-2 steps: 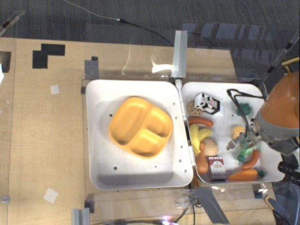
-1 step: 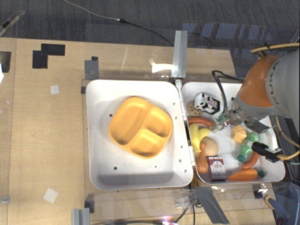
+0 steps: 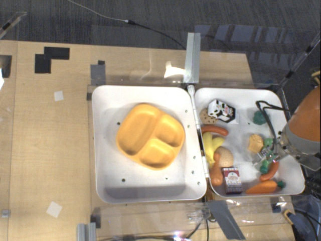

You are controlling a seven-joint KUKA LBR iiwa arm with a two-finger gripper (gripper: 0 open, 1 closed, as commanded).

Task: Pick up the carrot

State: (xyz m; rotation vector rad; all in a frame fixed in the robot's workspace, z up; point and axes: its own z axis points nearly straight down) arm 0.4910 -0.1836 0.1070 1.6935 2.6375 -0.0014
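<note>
The carrot (image 3: pixel 262 187) lies in the right bin (image 3: pixel 241 95), at its near right corner, with the green end pointing right. Just left of it is a small red box (image 3: pixel 231 178). The gripper (image 3: pixel 267 157) is low over the right part of this bin, just beyond the carrot, above a small orange-red piece (image 3: pixel 270 169). Whether the fingers are spread or pressed together, I cannot tell. The left bin (image 3: pixel 105 134) holds a yellow divided plate (image 3: pixel 149 135).
</note>
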